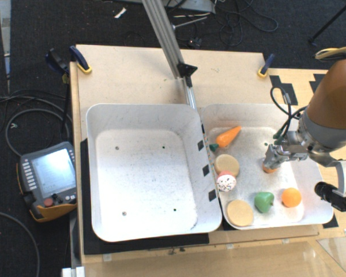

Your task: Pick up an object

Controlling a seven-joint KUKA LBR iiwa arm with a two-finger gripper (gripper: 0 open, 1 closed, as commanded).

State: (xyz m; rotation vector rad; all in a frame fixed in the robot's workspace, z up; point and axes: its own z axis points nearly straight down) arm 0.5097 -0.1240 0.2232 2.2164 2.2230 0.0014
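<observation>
Looking near to far in the right bin point(311, 215), you find a tan disc point(240, 212), green piece point(264, 201) and orange ball point(291, 197) along the near edge. Farther in, the gripper point(272, 159) sits directly over a small orange-brown object point(269, 168); you cannot tell its grip, and the carrot point(228, 135) lies far-left, pointing right.

Teach pendant point(49, 180) on floor, yellow clamps point(81, 60), cables point(14, 117)

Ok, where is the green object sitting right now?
The green object lies near the front edge of the right bin, between the tan disc and the orange ball.
</observation>
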